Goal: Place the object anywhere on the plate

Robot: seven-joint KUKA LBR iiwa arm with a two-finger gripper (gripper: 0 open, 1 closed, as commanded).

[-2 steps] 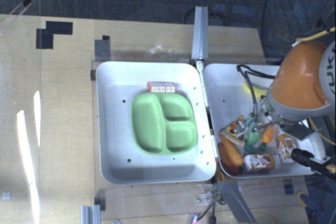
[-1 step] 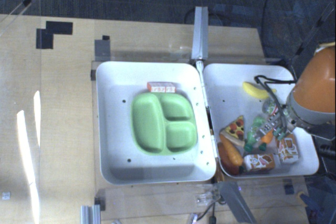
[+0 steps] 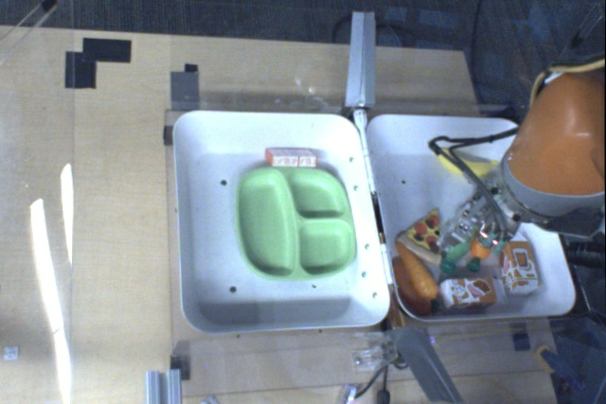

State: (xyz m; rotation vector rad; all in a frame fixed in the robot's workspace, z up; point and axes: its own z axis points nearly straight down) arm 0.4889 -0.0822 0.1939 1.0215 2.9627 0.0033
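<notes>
- Left white bin: one green three-compartment plastic plate at centre; one small red-and-white box touching its far edge.
- Right white bin, near edge: one pizza-slice toy, one brown bread-like roll, two small printed cartons.
- Gripper: above these items; open or closed, cannot tell.

Green plate lies open; small box seemingly crowds its far rim.

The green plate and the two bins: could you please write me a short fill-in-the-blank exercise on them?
1. The green plate lies in the ____ bin.
2. The plate has ____ compartments.
3. The gripper hangs over the ____ bin.
4. A small red-and-white box lies just ____ the plate's far edge.

Missing words: left; three; right; beyond
</notes>
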